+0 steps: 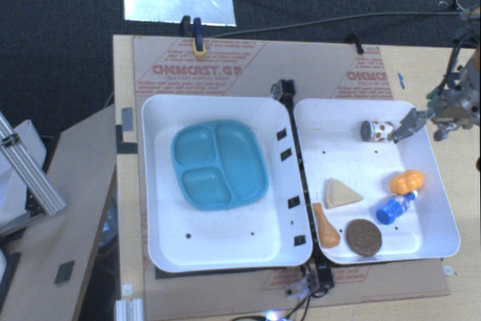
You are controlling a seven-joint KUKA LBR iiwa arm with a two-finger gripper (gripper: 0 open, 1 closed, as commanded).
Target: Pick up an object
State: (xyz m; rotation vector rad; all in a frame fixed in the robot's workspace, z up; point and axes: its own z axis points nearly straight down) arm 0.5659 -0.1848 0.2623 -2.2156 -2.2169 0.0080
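Observation:
The right bin (pixel 331 124) holds several small things. A small can (pixel 376 131) lies on its side near the far right corner. Nearer the front are an orange toy (pixel 406 181), a blue bottle (pixel 392 208), a tan wedge (pixel 342 193), a brown round disc (pixel 364 236) and an orange-tan drumstick shape (pixel 325 225). My gripper (pixel 423 130) hangs over the bin's right edge, just right of the can. Its fingers are spread open with nothing between them, and the left fingertip (pixel 404 130) is close to the can.
The left bin (pixel 161 237) holds a blue divided plate (pixel 220 164). A black hinge strip (pixel 294 162) runs between the bins. A clamp (pixel 197 37) sits at the board's far edge, and a metal rail (pixel 30 169) stands at the left.

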